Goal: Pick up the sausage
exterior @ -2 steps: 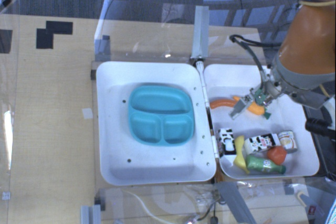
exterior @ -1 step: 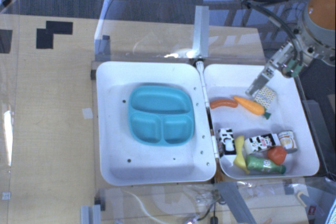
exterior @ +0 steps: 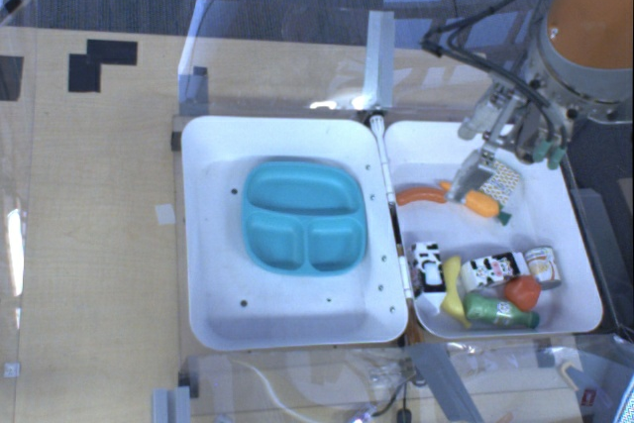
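The sausage (exterior: 420, 196), orange-red and slightly curved, lies in the right bin (exterior: 580, 243) near its left wall, towards the back. My gripper (exterior: 475, 178) hangs low over the same bin, just right of the sausage's right end and directly above an orange carrot (exterior: 482, 204). Nothing shows as held in it. The arm's grey wrist and orange band come down from the upper right corner.
The front of the right bin holds a black-and-white carton (exterior: 426, 268), a banana (exterior: 452, 288), a green bottle (exterior: 500, 312), a tomato (exterior: 522, 292) and a small can (exterior: 542, 265). A blue divided plate (exterior: 304, 216) lies in the left bin (exterior: 213, 243). A metal divider post (exterior: 380, 64) stands behind the bins.
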Tool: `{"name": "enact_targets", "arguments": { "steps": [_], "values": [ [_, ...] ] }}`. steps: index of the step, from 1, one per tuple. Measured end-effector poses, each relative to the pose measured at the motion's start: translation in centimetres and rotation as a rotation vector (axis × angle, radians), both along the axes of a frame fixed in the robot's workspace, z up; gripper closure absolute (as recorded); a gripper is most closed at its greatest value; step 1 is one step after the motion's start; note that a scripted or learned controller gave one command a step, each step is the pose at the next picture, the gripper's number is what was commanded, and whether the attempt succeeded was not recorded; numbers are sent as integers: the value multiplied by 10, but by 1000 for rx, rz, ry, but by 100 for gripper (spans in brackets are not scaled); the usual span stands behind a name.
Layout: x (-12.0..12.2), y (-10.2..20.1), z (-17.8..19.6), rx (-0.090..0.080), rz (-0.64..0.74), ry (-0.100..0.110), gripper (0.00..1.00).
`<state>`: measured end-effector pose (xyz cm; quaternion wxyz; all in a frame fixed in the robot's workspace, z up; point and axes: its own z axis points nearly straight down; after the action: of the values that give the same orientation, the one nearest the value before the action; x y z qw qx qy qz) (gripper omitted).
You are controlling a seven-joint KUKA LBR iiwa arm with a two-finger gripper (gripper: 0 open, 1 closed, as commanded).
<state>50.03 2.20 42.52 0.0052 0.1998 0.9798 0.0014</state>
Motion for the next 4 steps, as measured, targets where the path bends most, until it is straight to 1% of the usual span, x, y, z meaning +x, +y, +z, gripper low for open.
{"name": "enact_targets", "arguments": {
  "steps": [1, 2, 3, 4],
  "values": [
    [-12, 34, -14, -4, 485, -3, 0],
    [12, -35, 13, -6, 444, -3, 0],
    [0, -3, 0, -10, 912, -2, 0],
    [7, 9, 12, -13, 1169, -4, 0]
  ]
}}
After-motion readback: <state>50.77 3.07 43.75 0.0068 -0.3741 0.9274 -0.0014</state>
